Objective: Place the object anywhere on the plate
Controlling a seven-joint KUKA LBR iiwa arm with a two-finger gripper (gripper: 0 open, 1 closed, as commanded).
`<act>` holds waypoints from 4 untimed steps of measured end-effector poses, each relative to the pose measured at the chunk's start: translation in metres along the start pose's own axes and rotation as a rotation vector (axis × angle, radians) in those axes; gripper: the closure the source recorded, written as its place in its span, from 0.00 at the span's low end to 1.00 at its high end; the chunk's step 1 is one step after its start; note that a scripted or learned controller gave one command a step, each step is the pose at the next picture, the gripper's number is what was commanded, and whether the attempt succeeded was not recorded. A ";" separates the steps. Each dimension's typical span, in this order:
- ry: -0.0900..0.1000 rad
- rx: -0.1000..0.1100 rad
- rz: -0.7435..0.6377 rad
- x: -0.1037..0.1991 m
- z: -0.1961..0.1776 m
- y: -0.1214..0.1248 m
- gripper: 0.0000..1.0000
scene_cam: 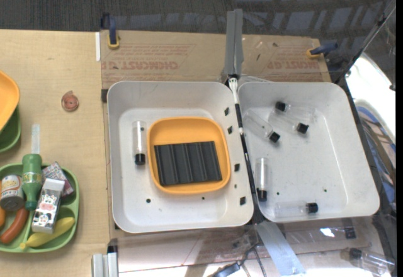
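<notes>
An orange square plate (187, 126) lies in the middle of the left bin (121, 194). A black ridged slab (191, 163) rests flat on the plate and covers most of its floor. Left of the plate, a clear tube with a black cap (138, 142) lies on the bin floor, apart from the plate's rim. The right bin (352, 169) holds several more clear tubes with black caps. One tube (261, 179) lies along its left wall and another (296, 208) near its front edge.
A green tray (66, 231) with toy food and a small green bottle sits on the wooden table at the lower left. An orange bowl (5, 102) is at the far left edge. Cardboard (164, 58) runs behind both bins, and a grey post (233, 43) stands between them.
</notes>
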State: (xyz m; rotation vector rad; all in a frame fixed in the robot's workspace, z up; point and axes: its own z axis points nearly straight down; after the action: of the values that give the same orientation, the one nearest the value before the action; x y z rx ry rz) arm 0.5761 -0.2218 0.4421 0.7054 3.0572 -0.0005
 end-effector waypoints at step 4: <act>0.003 0.001 0.037 0.027 0.001 -0.014 0.00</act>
State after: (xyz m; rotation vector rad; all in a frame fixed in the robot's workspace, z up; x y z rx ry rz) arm 0.5453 -0.2226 0.4415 0.7624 3.0463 -0.0002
